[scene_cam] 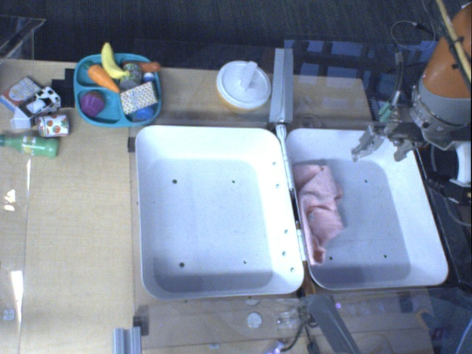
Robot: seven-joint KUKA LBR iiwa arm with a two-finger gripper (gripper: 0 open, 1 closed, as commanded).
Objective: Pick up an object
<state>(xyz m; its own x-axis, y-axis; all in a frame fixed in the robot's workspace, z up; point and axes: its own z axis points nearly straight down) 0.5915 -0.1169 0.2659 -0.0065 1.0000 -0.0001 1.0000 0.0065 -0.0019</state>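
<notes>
- Hovering at the upper right of the frame, the gripper (383,146) sits over the far edge of the right bin (413,220); its two fingers are spread apart with nothing between them, so it is released and carries no load.
- The arm (446,87), grey with an orange band, enters from the right side of the frame, which is why the gripper meets the right bin first.
- A pink cloth (318,206) lies crumpled against the left wall of the right bin, near the divider between the bins; it is the one thing here to be picked up.
- The cloth and the gripper are well apart: the cloth is lower and further left in the frame.
- The left bin (214,212) takes up the centre of the frame.
- At the upper left, on the bench (66,227), a blue tray (118,91) holds toy food, among it a banana (112,62); small items lie just beside it, presumably set aside outside the work area.
- A round white lid (244,84) rests at the top centre, behind the bins.
- Judged from this layout, the grasp is not yet begun; the next move calls for travel down and left toward the cloth, whose soft folds may slip from a shallow pinch.
</notes>
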